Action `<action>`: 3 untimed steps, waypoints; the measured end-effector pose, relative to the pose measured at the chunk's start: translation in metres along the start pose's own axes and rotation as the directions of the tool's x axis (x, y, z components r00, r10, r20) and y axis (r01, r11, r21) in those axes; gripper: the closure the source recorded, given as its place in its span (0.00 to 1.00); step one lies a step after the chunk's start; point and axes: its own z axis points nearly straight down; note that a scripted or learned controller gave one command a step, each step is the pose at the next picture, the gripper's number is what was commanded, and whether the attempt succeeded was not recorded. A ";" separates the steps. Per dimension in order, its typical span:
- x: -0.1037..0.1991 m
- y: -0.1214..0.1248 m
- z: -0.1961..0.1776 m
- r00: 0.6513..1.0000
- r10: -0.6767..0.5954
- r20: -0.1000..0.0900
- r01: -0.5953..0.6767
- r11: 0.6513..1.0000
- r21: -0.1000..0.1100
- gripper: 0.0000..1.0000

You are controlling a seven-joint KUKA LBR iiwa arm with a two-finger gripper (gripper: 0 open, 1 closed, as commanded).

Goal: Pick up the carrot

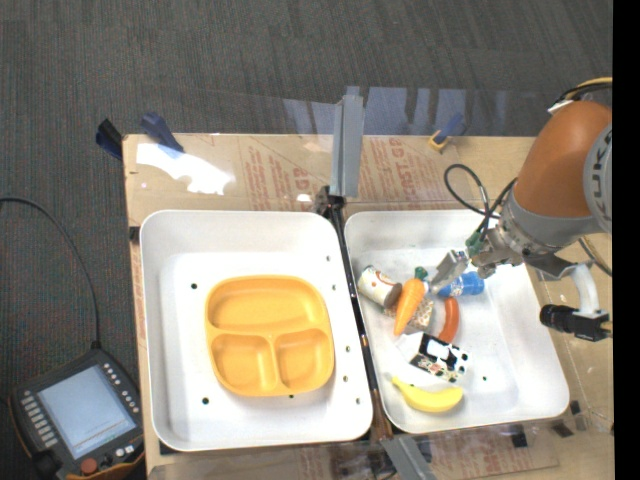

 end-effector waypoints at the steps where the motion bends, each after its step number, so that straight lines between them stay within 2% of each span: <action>1: 0.054 0.019 0.078 0.994 -0.106 0.000 0.106 0.994 0.001 0.00; 2: 0.053 -0.054 0.079 0.999 -0.046 -0.001 0.046 0.999 0.002 0.00; 3: 0.081 -0.091 0.078 0.983 -0.183 0.000 0.183 0.983 0.001 0.00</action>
